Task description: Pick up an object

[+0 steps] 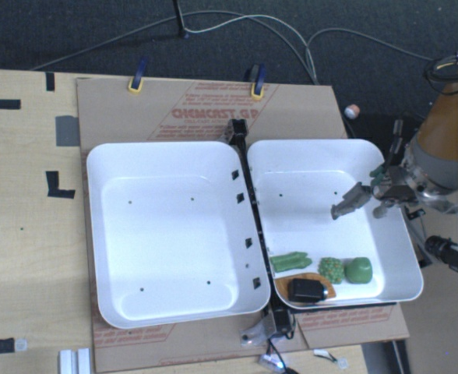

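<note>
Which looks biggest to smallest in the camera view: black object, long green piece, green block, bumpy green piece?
1. long green piece
2. black object
3. green block and bumpy green piece: look alike, not ranked.

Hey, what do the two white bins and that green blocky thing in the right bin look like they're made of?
The bins, left and right, look like thin moulded plastic: smooth white walls, rounded corners, a soft sheen. The green block is probably plastic or rubber, a toy-like piece with uniform colour and rounded edges; at this size I can't tell hard from soft.
</note>
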Motion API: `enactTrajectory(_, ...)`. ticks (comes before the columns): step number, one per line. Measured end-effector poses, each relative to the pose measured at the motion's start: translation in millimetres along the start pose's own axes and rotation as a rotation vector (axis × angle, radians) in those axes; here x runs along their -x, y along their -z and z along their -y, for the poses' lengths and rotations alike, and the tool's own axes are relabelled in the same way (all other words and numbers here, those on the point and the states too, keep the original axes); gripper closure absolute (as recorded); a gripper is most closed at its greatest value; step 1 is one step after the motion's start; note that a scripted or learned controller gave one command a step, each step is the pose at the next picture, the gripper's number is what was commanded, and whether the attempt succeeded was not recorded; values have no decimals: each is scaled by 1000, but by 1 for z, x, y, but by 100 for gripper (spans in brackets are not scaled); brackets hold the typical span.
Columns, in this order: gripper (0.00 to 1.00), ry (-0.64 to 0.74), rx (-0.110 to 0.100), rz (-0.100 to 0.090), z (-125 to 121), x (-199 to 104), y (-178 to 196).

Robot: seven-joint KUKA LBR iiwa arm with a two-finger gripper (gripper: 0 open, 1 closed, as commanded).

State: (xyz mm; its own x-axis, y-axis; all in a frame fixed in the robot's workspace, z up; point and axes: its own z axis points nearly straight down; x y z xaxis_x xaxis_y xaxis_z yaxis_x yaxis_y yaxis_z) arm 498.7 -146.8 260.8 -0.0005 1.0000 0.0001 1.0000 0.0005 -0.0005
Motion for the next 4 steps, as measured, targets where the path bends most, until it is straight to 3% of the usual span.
enactTrajectory(1,0,8,2,-2,-56,-91,22)
enactTrajectory(2,0,-5,-5,0,9,-55,-25)
enactTrajectory(3,0,5,4,-1,-25,-124,20)
enactTrajectory(4,0,9,2,-2,-7,-227,55)
